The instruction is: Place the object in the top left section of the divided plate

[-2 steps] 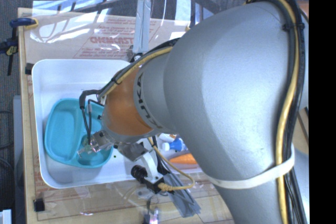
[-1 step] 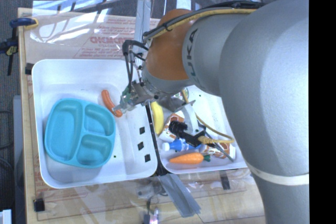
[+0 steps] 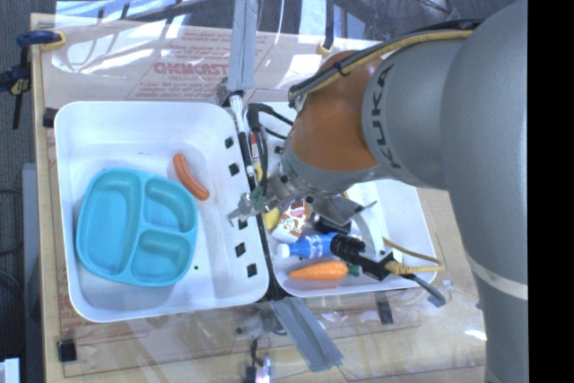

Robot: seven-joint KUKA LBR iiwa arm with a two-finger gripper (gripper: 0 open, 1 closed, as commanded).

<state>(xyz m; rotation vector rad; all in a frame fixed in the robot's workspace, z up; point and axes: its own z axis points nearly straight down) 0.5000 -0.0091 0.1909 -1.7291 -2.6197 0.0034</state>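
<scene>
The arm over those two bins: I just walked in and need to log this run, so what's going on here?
The grey KUKA arm reaches in over the right bin, where a carrot and a blue and white bottle lie. In the left bin sits the blue divided plate, its sections bare, with a hot dog on the bin floor just beside it. Nothing has been placed on the plate yet.

Grey arm (image 3: 466, 94), orange band (image 3: 327, 126)
</scene>
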